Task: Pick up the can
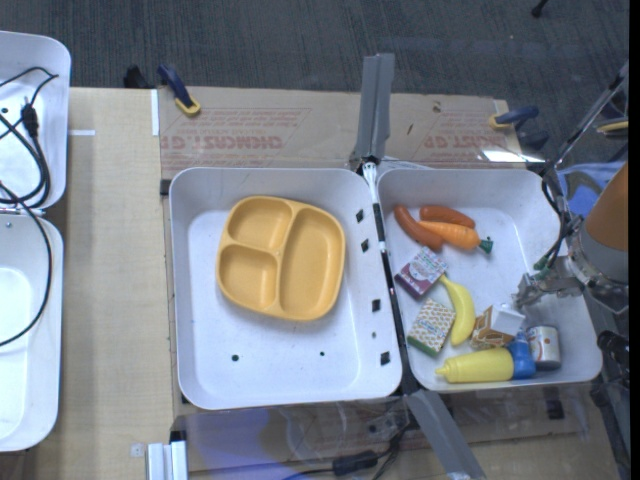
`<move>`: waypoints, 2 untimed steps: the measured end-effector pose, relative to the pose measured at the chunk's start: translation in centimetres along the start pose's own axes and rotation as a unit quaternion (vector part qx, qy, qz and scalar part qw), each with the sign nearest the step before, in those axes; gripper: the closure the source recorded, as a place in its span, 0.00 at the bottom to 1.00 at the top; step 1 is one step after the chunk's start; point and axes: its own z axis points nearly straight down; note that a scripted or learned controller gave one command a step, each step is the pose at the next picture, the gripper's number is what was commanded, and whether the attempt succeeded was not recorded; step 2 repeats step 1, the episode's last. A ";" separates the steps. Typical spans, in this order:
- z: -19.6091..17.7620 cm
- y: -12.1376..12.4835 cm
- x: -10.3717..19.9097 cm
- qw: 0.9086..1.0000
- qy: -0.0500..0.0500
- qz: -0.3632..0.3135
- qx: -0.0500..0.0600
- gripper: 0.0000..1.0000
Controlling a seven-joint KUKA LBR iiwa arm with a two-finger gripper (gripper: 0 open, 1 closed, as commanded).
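1. Can (543,346) sits in the near right corner of the right bin (500,190), lying on its side, touching the blue cap of the yellow bottle (484,366).
2. My gripper (540,290) hangs just above the can, and I cannot tell how it is set.
3. I think I am at the reaching step; nothing is lifted yet.
4. Just beside the can are a small brown box (497,326) and a banana (461,310).
5. Farther off are two carrots (440,226); the yellow plate (282,257) lies in the left bin (190,298).
6. Next, I think I must go down a little toward me and squeeze the can alone.
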 end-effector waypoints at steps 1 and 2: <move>0.0 -0.9 0.1 1.000 0.000 -0.006 0.001 0.00; 0.0 -0.9 0.1 1.000 0.000 -0.006 0.001 0.00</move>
